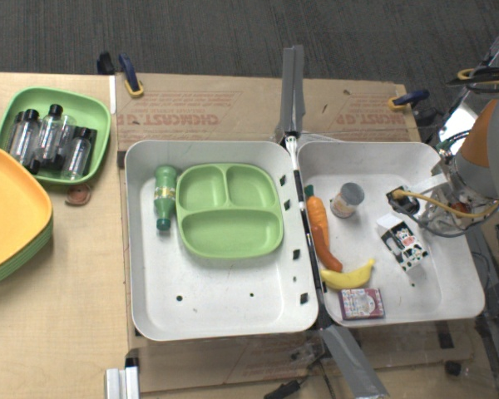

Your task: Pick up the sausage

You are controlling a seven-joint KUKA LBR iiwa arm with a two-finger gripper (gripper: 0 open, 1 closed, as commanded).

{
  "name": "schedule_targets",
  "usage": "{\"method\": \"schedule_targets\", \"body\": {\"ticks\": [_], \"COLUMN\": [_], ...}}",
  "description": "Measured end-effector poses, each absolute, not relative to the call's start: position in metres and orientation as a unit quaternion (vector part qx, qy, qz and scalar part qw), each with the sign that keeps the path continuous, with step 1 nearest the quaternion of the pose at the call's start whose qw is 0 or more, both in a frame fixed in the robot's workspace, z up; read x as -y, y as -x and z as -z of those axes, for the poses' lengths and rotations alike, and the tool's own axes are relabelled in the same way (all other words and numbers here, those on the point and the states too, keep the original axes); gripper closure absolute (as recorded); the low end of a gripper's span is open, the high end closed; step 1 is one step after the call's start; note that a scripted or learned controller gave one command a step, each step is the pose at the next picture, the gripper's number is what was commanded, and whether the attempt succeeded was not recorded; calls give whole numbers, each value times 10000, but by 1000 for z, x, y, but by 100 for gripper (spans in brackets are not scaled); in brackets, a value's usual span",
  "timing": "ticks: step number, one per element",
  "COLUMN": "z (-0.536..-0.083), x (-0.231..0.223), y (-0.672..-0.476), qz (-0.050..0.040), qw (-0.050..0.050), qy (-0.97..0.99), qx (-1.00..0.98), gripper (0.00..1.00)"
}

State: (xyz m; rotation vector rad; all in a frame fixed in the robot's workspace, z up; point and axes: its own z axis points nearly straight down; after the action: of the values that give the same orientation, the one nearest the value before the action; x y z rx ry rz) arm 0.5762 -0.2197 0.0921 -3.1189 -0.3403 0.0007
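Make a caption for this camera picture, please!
Robot arm reaches over the right bin, where the sausage lies beside a banana.

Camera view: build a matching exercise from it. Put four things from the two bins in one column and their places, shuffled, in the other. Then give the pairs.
Things:
1. bottle
2. banana
3. plate
4. sausage

Places:
A. middle of the left bin
B. left bin, beside the plate's left edge
C. right bin, along its left wall, between carrot and banana
D. right bin, just above the pink box in the picture

Pairs: 1-B, 2-D, 3-A, 4-C
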Motion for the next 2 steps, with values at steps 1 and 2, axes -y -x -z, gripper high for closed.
{"method": "schedule_targets", "body": {"ticks": [1, 2], "z": [-118, -96], "x": [222, 222], "y": [-532, -480], "qz": [-22, -24], "qw": [13, 21], "qy": [9926, 9820], "qx": [1212, 1886], "gripper": [100, 100]}}
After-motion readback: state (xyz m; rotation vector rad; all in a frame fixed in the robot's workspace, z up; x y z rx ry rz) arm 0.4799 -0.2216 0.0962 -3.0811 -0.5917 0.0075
